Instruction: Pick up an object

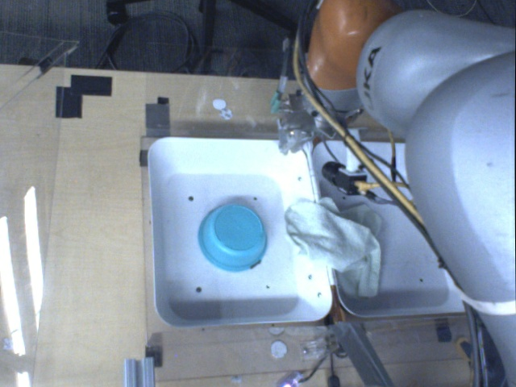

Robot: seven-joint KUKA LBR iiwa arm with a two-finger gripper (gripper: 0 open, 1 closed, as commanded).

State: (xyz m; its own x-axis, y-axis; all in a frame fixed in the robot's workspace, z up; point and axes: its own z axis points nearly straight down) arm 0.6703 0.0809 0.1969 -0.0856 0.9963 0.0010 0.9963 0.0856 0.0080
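A round blue bowl [233,237] lies in the middle of the left white bin [165,240]. A crumpled pale cloth [337,240] is draped over the wall between the two bins, partly in each. My gripper [293,138] hangs over the far right corner of the left bin, up and to the right of the bowl and well behind the cloth. The grey arm with its orange band [347,35] looms behind it and hides much of the right bin.
The right bin [403,297] shows only its near part under the arm. Black cables and a connector [343,176] run along the wrist above the cloth. Wooden bench lies to the left, with black markers [81,93] near its far edge.
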